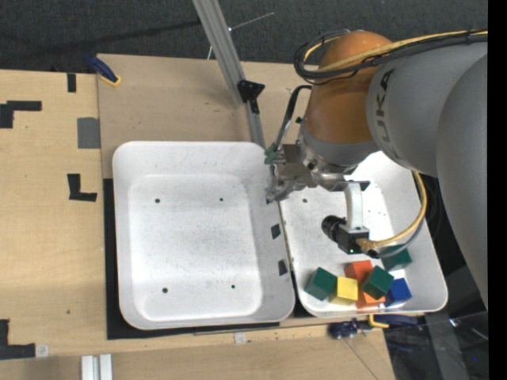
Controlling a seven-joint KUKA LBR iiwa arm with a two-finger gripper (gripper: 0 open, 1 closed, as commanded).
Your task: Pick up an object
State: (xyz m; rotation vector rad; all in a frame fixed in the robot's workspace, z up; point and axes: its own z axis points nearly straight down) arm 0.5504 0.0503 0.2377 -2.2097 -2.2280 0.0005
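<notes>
Several blocks (347, 290): heaped in right bin (310, 240), well apart from gripper (276, 179)
Gripper: over that bin's left rim; opening cannot be told

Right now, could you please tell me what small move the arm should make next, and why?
Probably shift the gripper toward the lower end of the right bin: it sits at that bin's upper left edge, apart from the blocks, which cluster at the lower end.

The arm (412, 93) hides much of the right bin (309, 240).
</notes>
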